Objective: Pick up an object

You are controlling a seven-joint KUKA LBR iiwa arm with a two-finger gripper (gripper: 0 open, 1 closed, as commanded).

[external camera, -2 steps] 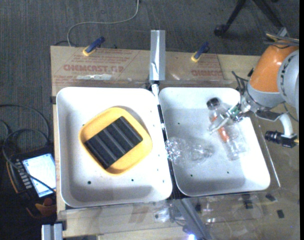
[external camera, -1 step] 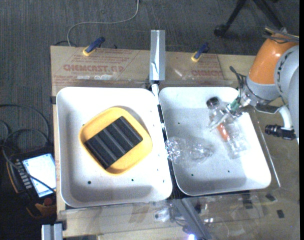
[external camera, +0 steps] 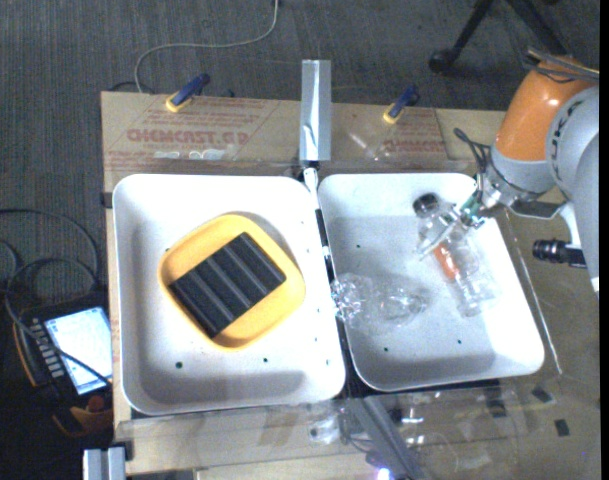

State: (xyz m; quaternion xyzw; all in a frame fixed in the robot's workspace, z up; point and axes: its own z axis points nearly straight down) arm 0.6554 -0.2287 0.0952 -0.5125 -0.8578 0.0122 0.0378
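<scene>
The grey arm with its orange band (external camera: 532, 118) reaches in from the right, and its gripper (external camera: 471, 211) sits low over the upper right part of the right bin (external camera: 514, 353). The fingers themselves are too small and blurred to read, so I cannot tell whether they are spread, pressed together or pinching anything.

Just below and left of the fingers lies a clear plastic bottle (external camera: 452, 253) with a dark cap and an orange patch inside; it lies on the bin floor at a slant, cap end up towards the fingers. Whether the fingers touch it cannot be told. Further down and left of the fingers, near the bin's left wall, rests a crumpled piece of clear plastic (external camera: 379, 298), well apart from the gripper.

Far to the left of the fingers, in the left bin (external camera: 144, 368), lies a yellow tray-like object with a black ribbed insert (external camera: 232, 280), turned at an angle on the bin floor.

Both bins stand side by side on the table, over a sheet of brown cardboard (external camera: 204, 133) held by two blue-and-yellow clamps, one (external camera: 187, 91) up and far left of the fingers and one (external camera: 400, 104) up and slightly left. A metal post (external camera: 315, 113) rises between the bins at their far edge.
</scene>
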